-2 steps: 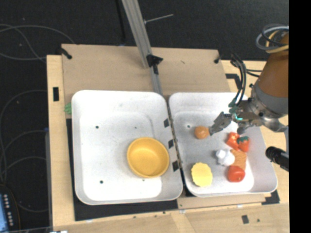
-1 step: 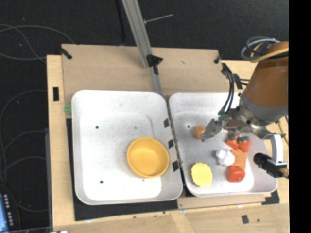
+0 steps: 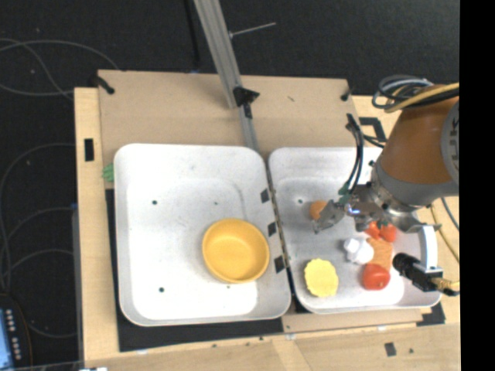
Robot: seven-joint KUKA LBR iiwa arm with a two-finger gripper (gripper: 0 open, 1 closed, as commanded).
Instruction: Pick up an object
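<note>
Camera view: pincer [image 3: 334,213] sits low in the right bin [image 3: 309,168], just right of a small orange piece [image 3: 318,208] — can't tell whether it is apart or together, and nothing visibly sits in it. The orange piece looks like the nearest target; it lies on the bin floor toward the left wall, apart from the rest.

Nearby clutter under and beside the wrist: a white lump [image 3: 356,248], an orange-red piece [image 3: 380,232], a red ball-like item [image 3: 376,277], and a yellow ridged disc [image 3: 321,277] near the front wall.

To do it well — centre over the orange piece, straddle it, close only at floor level, then lift straight. Risk: nudging it toward the bin wall.

Left bin [image 3: 155,176] holds a yellow bowl [image 3: 235,250], well apart. Both bins rest on the counter [image 3: 155,107].
</note>
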